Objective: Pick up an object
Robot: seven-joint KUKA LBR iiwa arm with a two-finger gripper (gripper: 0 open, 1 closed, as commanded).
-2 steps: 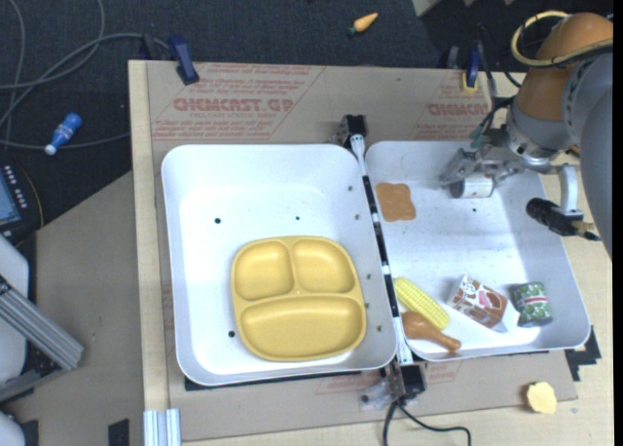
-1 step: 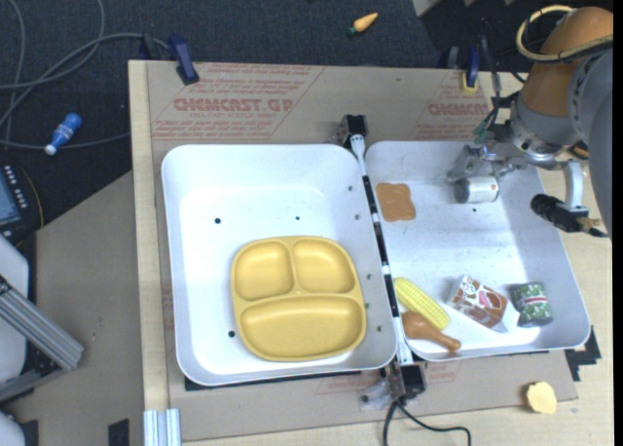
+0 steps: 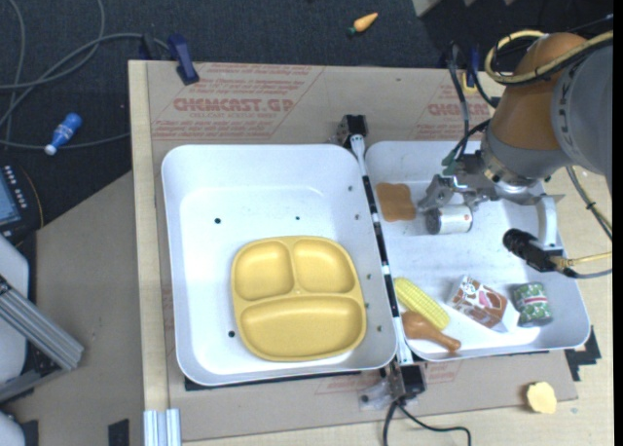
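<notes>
My gripper (image 3: 440, 203) hangs low over the upper part of the right bin (image 3: 428, 264), reaching in from the right on the grey arm with its orange band (image 3: 531, 113). Just below it lies a small silver cylinder (image 3: 454, 223), close to or touching the gripper. A flat brown slice (image 3: 395, 202) sits to its left, beside the bin's left wall. Nearer the front lie a yellow corn cob (image 3: 421, 302), an orange-brown drumstick (image 3: 428, 330), a red-and-white packet (image 3: 479, 301) and a green packet (image 3: 531, 303).
The left bin (image 3: 195, 240) holds a yellow divided plate (image 3: 297, 296). A black connector with a cable (image 3: 531, 249) juts over the right bin's right side. A yellow lump (image 3: 540, 396) lies on the bench outside the bins at front right. A blue clamp (image 3: 182, 57) grips the far-left bench edge.
</notes>
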